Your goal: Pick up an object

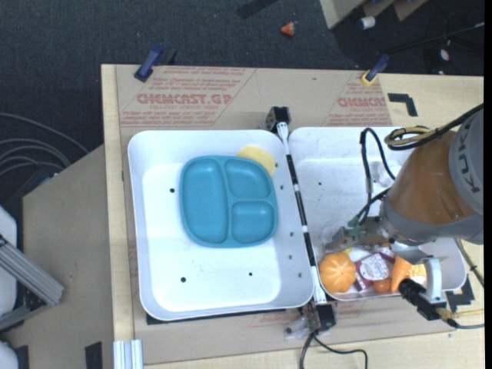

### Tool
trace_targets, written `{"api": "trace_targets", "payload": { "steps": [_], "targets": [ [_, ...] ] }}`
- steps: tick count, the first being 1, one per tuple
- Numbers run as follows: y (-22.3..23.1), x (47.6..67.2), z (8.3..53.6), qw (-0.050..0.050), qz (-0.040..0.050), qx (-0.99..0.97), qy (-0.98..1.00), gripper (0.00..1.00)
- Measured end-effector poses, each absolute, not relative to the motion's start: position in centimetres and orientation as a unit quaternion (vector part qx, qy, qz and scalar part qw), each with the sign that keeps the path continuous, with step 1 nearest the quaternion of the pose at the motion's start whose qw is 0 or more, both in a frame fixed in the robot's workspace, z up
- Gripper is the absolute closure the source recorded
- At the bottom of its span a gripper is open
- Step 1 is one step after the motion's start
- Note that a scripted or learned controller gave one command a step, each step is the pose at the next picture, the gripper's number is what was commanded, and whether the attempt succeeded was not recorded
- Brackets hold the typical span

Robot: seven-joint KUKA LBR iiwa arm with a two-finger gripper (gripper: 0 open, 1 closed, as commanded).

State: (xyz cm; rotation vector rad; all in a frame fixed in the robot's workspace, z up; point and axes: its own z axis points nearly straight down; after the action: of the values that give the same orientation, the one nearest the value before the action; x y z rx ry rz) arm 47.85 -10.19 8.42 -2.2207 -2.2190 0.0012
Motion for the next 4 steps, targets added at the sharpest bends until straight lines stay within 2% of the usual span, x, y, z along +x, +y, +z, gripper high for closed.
{"api": "trace_targets", "payload": {
  "steps": [1,2,3,4],
  "targets": [
    [-10.2,47.9,9.5,0.0,-0.0005,-0.708,-0.706,1.0],
    [-4.9,47.9,18.8,0.0,0.0,-0.707,-0.707,1.0],
    [-4.9,47.9,18.8,0.001,0.0001,-0.707,-0.707,0.0],
    [-10.1,49.9,8.4,0.0,0.0002,-0.707,-0.707,0.0]
  ]
}}
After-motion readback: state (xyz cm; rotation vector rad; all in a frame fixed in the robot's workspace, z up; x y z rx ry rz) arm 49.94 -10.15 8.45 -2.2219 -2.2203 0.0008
